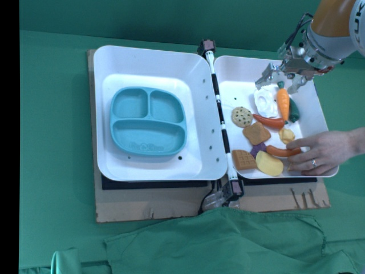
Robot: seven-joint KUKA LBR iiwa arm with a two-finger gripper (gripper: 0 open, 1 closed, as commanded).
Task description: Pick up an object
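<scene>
In the camera view, the arm's two-finger metal gripper (280, 82) is seen above the far part of the right shallow white bin (239, 73), its fingers spread apart with nothing gripped between them. The orange toy carrot with a green top (283, 103) is found directly under the fingertips, lying lengthwise; whether it is touched cannot be told. A white fried-egg toy (265, 102) lies just left of the carrot, and a dark green piece (293, 111) just right of it. Nearer the middle of the bin, a round chocolate-chip cookie (242, 116), a red sausage (268, 120), a brown toast slice (256, 133), a waffle square (244, 159), a small purple piece (259, 148) and a yellow wedge (269, 163) are clustered closely together. A person's bare hand with a ring (324, 151) is rested over the bin's near right corner, touching an orange sausage-shaped piece (279, 150). In the left white bin (151, 59), a light blue divided plate (149, 120) is placed.
</scene>
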